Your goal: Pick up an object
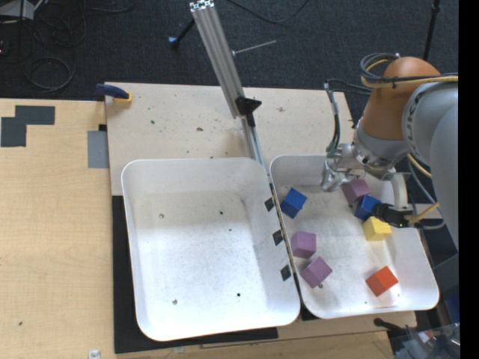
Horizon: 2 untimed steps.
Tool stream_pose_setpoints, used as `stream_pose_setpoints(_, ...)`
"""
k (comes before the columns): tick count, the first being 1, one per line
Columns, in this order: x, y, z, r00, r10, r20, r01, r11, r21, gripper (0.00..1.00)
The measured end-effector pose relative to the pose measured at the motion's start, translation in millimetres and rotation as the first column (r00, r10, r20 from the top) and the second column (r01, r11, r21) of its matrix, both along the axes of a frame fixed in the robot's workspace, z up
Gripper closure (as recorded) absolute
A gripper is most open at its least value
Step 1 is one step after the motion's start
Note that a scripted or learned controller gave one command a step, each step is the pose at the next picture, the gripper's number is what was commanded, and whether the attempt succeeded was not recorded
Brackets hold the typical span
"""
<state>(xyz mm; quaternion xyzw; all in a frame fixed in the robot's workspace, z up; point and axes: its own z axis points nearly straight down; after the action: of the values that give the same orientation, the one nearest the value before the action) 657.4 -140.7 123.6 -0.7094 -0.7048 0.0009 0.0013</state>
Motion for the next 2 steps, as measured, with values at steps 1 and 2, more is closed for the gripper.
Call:
stream_pose_setpoints(1, -2.2, 1.5, 43.3, 1.0, 0.0, 0.006, 0.0, 1.0, -0.001, 1.0)
stream_pose_setpoints(2, 6.2, 3.2, 90.0, 1.0, 0.007, 0.007, -0.007, 1.0, -0.001, 1.0)
